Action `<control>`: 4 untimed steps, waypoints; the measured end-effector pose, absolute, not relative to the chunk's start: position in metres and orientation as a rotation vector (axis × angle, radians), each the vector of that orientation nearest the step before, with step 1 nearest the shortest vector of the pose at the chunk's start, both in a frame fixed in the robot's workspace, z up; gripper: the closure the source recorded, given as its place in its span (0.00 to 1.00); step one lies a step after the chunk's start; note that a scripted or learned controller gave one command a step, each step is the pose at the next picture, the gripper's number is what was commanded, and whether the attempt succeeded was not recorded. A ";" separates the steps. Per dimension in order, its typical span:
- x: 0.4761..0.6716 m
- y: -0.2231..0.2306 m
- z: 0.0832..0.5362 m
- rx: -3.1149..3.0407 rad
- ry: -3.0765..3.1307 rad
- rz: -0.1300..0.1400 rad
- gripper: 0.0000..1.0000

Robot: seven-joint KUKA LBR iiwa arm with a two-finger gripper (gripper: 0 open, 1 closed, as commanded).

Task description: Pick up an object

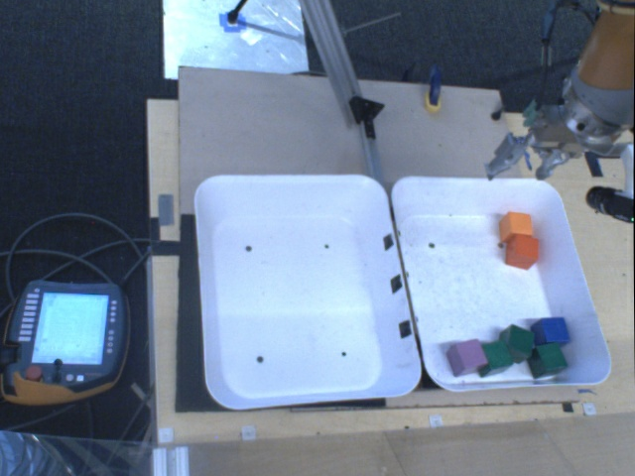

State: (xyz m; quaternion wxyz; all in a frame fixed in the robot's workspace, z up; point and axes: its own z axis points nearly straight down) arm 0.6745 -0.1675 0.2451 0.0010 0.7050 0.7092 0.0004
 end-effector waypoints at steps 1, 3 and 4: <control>0.674 -0.168 0.245 2.214 2.226 0.000 0.00; 0.669 -0.160 0.127 2.218 2.229 -0.004 0.00; 0.670 -0.160 0.089 2.216 2.228 -0.002 0.00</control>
